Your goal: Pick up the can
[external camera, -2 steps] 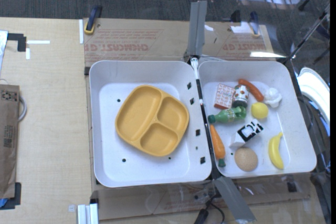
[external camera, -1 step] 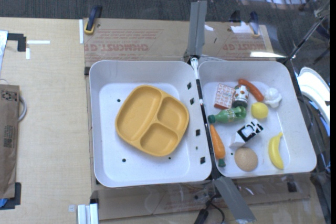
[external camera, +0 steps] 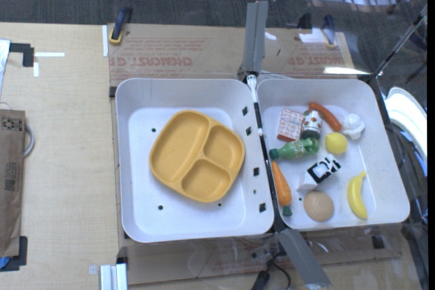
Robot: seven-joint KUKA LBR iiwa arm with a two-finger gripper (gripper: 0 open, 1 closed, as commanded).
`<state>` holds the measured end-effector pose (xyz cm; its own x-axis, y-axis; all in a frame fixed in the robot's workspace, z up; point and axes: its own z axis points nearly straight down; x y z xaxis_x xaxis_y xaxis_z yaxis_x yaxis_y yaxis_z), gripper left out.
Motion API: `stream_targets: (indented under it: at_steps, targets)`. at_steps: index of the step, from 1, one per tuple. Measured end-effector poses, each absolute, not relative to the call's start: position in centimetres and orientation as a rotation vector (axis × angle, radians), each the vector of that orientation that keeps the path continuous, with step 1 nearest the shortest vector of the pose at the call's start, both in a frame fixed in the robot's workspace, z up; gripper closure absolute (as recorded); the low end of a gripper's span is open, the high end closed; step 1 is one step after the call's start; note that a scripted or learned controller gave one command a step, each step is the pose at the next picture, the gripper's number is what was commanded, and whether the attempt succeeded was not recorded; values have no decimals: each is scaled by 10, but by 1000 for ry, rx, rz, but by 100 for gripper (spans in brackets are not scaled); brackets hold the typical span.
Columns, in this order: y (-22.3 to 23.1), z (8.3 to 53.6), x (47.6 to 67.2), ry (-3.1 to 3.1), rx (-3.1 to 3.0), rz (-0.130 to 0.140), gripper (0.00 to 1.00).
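Can: one small can (external camera: 312, 123), red and white label, in the right bin (external camera: 380, 146) toward its 12 o'clock side; it seems to stand upright, so its long axis points up at the camera, though I cannot be sure of the tilt.
Can's neighbours: the red printed card (external camera: 289, 124) touches it at 9 o'clock; the sausage (external camera: 325, 116) lies just beside it at 2 o'clock; the green bottle (external camera: 295, 150) lies at 7 o'clock, its cap end near the can.
Right bin, count: one can, one card, one sausage, one green bottle, one lemon (external camera: 336, 142), one white lump (external camera: 353, 124), one black-and-white block (external camera: 323, 169), one carrot (external camera: 281, 187), one banana (external camera: 357, 196), one brown round thing (external camera: 318, 206).
Left bin (external camera: 129, 146): one yellow plate (external camera: 197, 156) with three compartments, lying flat.
Worktop (external camera: 61, 132): pale wood at 9 o'clock, with one brown paper bag (external camera: 12, 180) at its edge.
Fingers: cannot tell.
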<state>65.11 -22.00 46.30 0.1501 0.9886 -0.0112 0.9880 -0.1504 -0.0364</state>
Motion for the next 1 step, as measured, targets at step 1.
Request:
stream_targets:
  at_steps: [1]
  targets:
    - [-205,438,594,-2031,-2391,9,100]
